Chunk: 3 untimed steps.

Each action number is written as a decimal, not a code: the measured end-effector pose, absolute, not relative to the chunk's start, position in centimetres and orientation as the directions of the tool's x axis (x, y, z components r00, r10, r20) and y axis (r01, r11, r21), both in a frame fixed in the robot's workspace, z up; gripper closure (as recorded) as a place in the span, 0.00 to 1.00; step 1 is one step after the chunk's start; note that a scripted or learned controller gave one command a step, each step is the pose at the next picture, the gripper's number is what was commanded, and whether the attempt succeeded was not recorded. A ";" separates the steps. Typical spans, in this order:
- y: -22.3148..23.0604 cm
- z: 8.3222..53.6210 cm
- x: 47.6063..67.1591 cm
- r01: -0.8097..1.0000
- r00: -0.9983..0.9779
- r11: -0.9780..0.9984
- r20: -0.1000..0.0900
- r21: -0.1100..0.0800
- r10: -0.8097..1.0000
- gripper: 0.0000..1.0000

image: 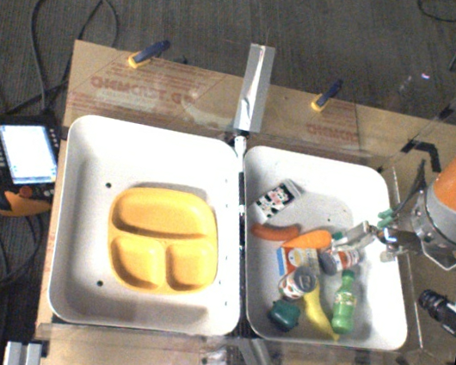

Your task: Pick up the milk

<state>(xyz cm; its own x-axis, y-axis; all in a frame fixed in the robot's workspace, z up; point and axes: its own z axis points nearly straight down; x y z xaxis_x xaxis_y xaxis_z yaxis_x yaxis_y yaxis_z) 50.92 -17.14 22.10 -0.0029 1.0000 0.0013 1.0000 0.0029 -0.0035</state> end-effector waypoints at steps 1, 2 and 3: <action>-10.6 14.6 56.6 0.999 0.049 -0.049 0.000 -0.004 0.999 0.00; -10.0 11.6 62.4 0.992 0.116 -0.116 0.001 0.044 0.993 0.00; -9.4 10.8 63.2 0.983 0.182 -0.182 0.007 0.035 0.983 0.00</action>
<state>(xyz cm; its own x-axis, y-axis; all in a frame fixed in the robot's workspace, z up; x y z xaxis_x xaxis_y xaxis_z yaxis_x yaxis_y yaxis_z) 63.25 -9.37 10.83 0.1817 0.9833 0.0066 0.9827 -0.1818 0.0349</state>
